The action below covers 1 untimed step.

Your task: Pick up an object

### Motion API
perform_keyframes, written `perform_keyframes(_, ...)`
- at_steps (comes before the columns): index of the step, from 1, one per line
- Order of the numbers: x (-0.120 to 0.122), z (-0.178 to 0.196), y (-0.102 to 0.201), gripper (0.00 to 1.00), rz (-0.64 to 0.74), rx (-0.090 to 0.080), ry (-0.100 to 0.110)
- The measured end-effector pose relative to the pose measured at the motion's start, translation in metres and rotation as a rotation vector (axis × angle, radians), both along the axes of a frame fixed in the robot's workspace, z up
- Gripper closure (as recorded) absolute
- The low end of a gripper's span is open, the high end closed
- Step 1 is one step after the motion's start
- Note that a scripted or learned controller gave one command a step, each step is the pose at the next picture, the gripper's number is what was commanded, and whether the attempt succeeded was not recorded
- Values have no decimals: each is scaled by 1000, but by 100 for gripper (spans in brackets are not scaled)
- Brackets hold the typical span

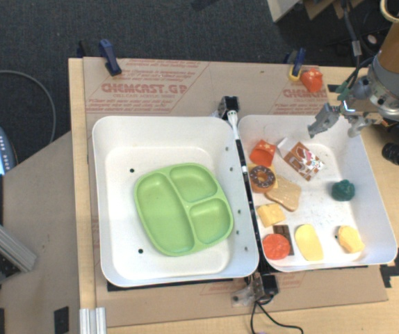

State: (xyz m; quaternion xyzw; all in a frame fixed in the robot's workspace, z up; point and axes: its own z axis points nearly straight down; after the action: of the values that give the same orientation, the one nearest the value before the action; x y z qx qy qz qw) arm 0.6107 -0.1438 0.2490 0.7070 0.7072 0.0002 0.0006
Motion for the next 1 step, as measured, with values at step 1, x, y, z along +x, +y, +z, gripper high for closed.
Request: perform_keyframes(1, -19, -140, 25, 0, -1, -7, -24)
